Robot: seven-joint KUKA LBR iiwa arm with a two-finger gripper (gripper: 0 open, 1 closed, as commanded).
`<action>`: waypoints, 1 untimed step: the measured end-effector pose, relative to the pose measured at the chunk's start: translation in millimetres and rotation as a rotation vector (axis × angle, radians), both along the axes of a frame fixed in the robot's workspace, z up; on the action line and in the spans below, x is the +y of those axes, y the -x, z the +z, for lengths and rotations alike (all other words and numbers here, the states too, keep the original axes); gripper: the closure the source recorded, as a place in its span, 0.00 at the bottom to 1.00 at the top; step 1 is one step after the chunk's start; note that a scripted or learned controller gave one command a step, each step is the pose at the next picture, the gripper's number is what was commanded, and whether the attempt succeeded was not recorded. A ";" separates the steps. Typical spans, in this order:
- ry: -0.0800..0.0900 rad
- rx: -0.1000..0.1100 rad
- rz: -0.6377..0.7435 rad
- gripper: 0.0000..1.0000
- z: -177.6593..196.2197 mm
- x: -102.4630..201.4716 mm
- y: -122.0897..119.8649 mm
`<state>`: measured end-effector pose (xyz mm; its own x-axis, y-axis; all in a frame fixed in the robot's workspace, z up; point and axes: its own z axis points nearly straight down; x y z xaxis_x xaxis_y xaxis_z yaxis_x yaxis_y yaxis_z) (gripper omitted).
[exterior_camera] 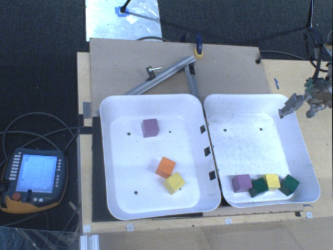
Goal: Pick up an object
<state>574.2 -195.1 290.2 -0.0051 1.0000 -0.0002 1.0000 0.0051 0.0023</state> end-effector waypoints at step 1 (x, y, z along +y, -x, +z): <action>0.000 0.000 0.000 0.00 0.0 0.0 0.0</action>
